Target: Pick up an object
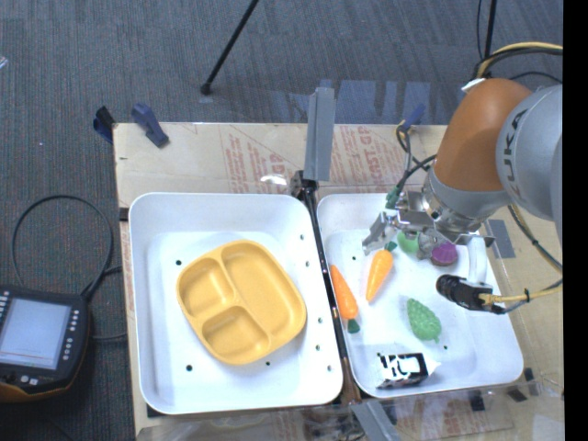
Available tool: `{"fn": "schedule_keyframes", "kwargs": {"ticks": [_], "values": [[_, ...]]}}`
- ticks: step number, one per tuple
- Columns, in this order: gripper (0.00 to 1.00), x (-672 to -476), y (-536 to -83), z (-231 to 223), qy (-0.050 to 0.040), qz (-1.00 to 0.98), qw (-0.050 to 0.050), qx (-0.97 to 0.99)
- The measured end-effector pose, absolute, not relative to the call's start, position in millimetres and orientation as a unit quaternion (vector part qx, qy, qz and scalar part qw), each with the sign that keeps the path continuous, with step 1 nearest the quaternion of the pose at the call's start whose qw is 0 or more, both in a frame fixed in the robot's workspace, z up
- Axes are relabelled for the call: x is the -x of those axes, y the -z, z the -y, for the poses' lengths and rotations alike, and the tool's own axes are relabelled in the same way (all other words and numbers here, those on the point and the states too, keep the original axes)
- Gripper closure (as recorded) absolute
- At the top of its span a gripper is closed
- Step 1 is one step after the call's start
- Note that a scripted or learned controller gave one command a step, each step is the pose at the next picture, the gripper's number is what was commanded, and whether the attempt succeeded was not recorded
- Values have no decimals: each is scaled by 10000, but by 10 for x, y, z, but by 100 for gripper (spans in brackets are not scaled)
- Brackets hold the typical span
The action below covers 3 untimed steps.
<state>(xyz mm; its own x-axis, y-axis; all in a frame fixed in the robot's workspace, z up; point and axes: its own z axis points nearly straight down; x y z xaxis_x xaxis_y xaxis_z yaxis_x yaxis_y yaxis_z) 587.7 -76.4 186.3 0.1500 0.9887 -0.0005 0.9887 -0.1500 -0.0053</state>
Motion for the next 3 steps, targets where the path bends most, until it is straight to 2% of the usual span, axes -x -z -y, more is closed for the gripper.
{"fn": "schedule_keyframes", "kwargs": {"ticks": [1,2,3], "values": [[0,-6132,-851,1149,-18,7092,26,7050],[100,-6137,-958,1163,-7,7071,27,7071],[100,-5983,-2194,950,34,6877,-36,7260]]}}
